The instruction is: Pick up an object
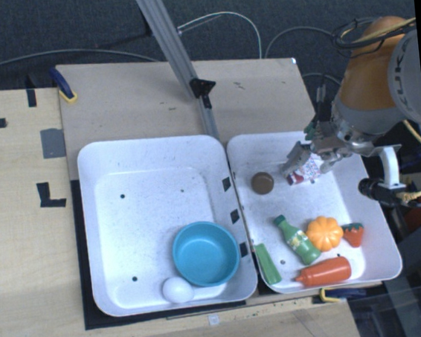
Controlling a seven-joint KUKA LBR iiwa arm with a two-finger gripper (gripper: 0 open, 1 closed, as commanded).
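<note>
Nearest the camera lies an orange carrot (pixel 324 271) in the right bin (pixel 374 229), while my pincer (pixel 305 166) hovers at its far end over a small red-and-white object (pixel 304 172), grip unreadable, so I should descend squarely before closing.

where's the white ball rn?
White ball sits in the left bin, near its front edge, touching the blue bowl.
</note>
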